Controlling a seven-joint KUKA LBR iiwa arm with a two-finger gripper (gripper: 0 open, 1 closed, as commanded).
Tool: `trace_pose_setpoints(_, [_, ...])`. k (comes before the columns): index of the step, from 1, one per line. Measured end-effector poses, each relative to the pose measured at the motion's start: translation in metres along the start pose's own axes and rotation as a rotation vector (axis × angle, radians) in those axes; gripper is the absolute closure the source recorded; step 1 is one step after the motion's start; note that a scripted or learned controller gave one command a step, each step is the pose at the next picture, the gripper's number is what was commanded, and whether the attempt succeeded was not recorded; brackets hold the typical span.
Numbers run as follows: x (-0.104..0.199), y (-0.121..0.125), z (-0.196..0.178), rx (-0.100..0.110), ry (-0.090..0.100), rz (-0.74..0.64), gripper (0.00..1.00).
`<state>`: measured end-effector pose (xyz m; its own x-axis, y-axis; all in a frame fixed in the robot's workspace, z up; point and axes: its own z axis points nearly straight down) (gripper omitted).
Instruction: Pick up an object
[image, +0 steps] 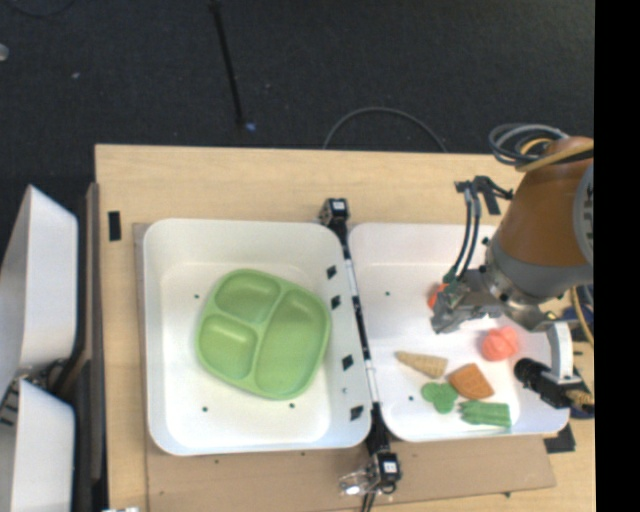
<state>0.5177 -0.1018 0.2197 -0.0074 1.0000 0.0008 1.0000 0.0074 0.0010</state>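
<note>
The table (230, 180) carried two shallow white bins side by side. In the left bin (170, 250) a green divided plate (264, 333) lay slightly toward the bin's 3 o'clock side. The arm reached in from 3 o'clock, and its gripper (455, 310) hung low over the right bin (400, 260), near the bin's centre; whether it was open or closed could not be told. A small red-orange object (436, 296) peeked out at the gripper's 10 o'clock edge, touching or just beside it; nothing could be seen held.

The other objects lay toward 5 o'clock of the gripper. A pink round piece (499, 344) sat nearest, at about 4 o'clock. A tan cone (421, 363) lay at 6 o'clock, with an orange wedge (470, 381) just beside it. Nearer the bin's 6 o'clock rim lay a small green piece (439, 397) and a longer green piece (486, 414), close together.
</note>
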Motion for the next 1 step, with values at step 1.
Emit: trace_pose_setpoints(1, [0.0575, 0.0151, -0.0021, -0.001, 0.001, -0.001, 1.0])
